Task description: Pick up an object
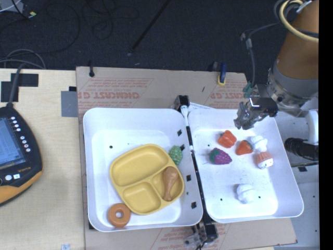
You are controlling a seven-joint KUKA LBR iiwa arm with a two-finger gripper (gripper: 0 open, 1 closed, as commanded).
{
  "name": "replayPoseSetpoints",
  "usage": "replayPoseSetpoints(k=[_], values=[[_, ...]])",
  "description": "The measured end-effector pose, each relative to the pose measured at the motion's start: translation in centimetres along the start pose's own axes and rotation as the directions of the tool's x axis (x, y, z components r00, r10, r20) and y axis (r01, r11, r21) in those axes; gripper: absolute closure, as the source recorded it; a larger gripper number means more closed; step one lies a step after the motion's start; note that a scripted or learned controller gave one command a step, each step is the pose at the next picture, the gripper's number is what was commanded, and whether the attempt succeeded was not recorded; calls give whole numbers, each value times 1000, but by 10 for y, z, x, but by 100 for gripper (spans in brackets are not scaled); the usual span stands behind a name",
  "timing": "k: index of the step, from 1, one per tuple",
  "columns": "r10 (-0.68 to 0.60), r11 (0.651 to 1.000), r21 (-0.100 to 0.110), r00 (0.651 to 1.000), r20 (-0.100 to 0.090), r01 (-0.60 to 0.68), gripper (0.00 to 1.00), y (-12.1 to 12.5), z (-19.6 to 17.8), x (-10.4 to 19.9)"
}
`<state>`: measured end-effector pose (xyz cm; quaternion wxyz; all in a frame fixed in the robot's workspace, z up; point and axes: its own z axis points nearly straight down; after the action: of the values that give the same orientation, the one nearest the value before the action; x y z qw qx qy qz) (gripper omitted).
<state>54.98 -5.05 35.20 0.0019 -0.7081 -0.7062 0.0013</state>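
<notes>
Seemingly scattered loose for easy picking: orange-red plastic pepper (pixel 227 138) just below the dark two-finger gripper (pixel 244 120), purple plastic grape bunch (pixel 220 157) lower still, red strawberry-like toy (pixel 244 148) close below, all in the right white bin (pixel 291 202). Hovering above that bin's upper edge, wrist tilted down-left, nothing between the fingers; spread impossible to judge.

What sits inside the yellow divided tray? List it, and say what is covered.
One brown toy drumstick lies in the yellow divided tray's right compartment; the other two compartments hold nothing. The tray covers the left bin floor beneath it, so anything underneath cannot be seen.
</notes>
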Motion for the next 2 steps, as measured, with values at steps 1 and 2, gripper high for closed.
replayPoseSetpoints(k=[1, 2], values=[[-4, 1000, 0, 1000, 0, 4, 100, -45, -18, 9], [-5, 1000, 1, 1000, 0, 5, 100, -75, -16, 24]])
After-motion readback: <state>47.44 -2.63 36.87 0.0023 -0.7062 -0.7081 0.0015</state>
